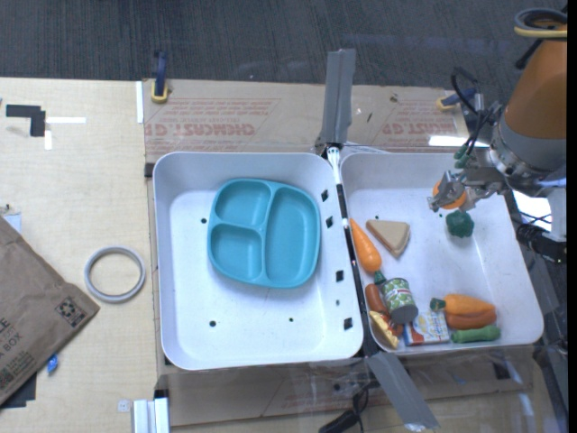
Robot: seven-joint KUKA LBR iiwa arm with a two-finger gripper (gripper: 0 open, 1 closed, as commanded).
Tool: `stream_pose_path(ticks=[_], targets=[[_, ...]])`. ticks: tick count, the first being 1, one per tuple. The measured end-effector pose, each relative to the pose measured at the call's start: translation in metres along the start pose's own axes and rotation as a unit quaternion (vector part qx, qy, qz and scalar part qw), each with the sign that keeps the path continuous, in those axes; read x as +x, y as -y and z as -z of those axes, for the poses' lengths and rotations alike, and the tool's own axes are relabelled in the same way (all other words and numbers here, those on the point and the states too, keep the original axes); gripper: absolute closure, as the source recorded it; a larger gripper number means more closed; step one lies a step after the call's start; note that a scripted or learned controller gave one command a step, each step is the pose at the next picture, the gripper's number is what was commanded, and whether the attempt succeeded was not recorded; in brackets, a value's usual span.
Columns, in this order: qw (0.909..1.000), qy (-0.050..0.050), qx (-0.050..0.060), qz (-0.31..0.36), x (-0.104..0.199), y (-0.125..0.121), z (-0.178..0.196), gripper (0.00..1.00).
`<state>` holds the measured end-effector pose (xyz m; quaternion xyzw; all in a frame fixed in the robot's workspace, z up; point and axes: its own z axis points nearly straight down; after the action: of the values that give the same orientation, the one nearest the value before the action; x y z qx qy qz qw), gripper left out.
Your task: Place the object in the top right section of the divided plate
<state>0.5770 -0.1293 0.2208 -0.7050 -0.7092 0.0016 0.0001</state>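
- At the upper right of the right bin (pixel 514 242), the gripper (pixel 455 194) was positioned over the bin floor, with a small dark green object (pixel 460 225) just below it.
- Whether the jaws were apart or together could not be told, and no item was seen between them.
- The divided plate (pixel 265 233) was located in the left bin (pixel 180 269); none of its three sections held an item.
- The task was therefore judged to be at its start: the pick, the transfer across the bins and the placement in the top right section all remained.
- Which item was to be picked could not be confirmed; the dark green object was the nearest candidate.
- Items counted in the right bin:
  - one dark green object
  - one bread wedge (pixel 389 234)
  - two carrots, one near the bin divider (pixel 364 245) and one at the lower right (pixel 469 309)
  - one small bottle (pixel 397 298)
  - one green pod-shaped piece (pixel 475 335)
  - further pieces at the lower edge, too crowded to count
- Bins counted: two. Plates counted: one.
- One tape ring (pixel 114 272) was noted on the bench, outside the bins.
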Motion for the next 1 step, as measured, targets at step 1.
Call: stream_pose_path(ticks=[1], targets=[[0.9994, 0.0, -0.001, 0.036, 0.0781, -0.0162, -0.0005, 1.0]])
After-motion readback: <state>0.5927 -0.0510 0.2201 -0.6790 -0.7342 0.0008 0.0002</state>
